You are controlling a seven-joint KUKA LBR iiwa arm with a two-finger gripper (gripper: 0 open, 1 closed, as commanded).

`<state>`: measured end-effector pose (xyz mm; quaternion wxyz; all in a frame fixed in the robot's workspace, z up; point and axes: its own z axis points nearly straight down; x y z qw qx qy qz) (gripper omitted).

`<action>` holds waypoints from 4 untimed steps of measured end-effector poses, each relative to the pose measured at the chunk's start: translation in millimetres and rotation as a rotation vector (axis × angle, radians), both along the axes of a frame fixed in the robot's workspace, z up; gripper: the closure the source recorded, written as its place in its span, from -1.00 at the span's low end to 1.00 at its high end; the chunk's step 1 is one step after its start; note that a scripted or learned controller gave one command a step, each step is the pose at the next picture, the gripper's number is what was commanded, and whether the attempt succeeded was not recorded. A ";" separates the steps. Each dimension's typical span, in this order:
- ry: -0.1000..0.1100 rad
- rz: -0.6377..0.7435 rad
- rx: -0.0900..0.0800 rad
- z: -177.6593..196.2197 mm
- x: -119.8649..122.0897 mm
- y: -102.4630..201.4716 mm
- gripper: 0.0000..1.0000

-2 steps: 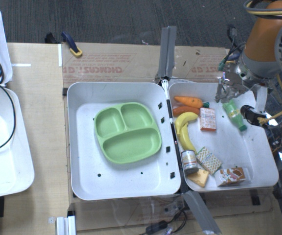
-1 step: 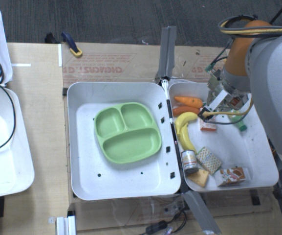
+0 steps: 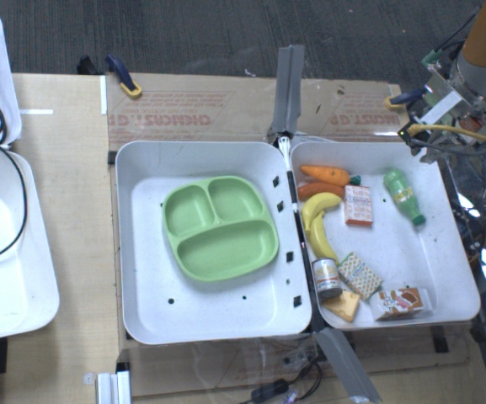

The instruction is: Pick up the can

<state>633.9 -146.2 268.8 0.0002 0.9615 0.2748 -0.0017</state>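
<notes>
While the arm (image 3: 478,40) hangs at the top right, above the far corner of the right bin (image 3: 449,259), the can (image 3: 326,277) lies well apart from it, low on that bin's left side by the wall shared w/ the left bin (image 3: 141,251). The gripper (image 3: 435,124) sits among cables and brackets near the bin's far right rim; whether it is apart or together can't be told from this angle, and nothing is seen in it. The can is hemmed in: a banana (image 3: 317,224) just above it, a patterned packet (image 3: 360,274) at its right, a yellow wedge (image 3: 344,306) at its lower end, all touching or nearly so. Likely trouble, as a judgement: w/ so little room on either side, a descent could land on the banana or packet, or a closing grip could catch the wedge along w/ the can; a round metal body may also roll or slip out, and the bin wall crowds one side. Also in the right bin: carrots (image 3: 325,174), a red box (image 3: 359,205), a green bottle (image 3: 403,196), a carton (image 3: 401,303). The left bin holds a green plate (image 3: 221,227). Bins rest on a cardboard-topped bench (image 3: 175,108); dark carpet (image 3: 226,15) beyond.
</notes>
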 end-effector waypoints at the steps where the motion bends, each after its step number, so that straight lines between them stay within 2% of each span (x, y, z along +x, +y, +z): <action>1: 0.003 0.106 0.002 -78.8 -18.8 98.4 1.00; 2: 0.000 0.171 0.001 -42.1 8.2 217.6 1.00; 3: 0.003 0.317 0.001 -78.8 15.9 215.8 1.00; 4: -0.002 -0.230 0.000 -70.5 11.9 238.8 1.00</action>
